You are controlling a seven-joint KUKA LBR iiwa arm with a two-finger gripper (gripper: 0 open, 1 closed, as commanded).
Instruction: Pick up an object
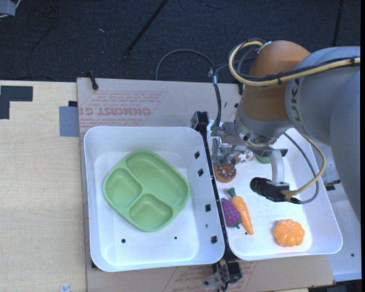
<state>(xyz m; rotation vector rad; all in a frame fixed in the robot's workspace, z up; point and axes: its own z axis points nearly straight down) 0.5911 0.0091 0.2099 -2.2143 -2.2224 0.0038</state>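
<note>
green plate [147, 189], carrot [241, 212], end effector [226, 160]

The divided plate [146, 189] lies in the left bin [97, 224]. In the right bin [328, 236], the carrot [242, 213] touches the grapes [230, 213]; the pumpkin [289, 233] sits at their four o'clock.

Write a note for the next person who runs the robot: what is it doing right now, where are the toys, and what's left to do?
Gripper: low in the right bin, near its left wall, just above a small brown round toy. I can't tell if it grips anything.

Toys in the right bin: toy carrot beside purple grapes, and an orange pumpkin-shaped toy near the front right.

Left bin: a green divided plate.

Done: the arm is down over the brown toy.

Left: nothing is visibly lifted yet, so the pick and raise are still to be confirmed.
</note>
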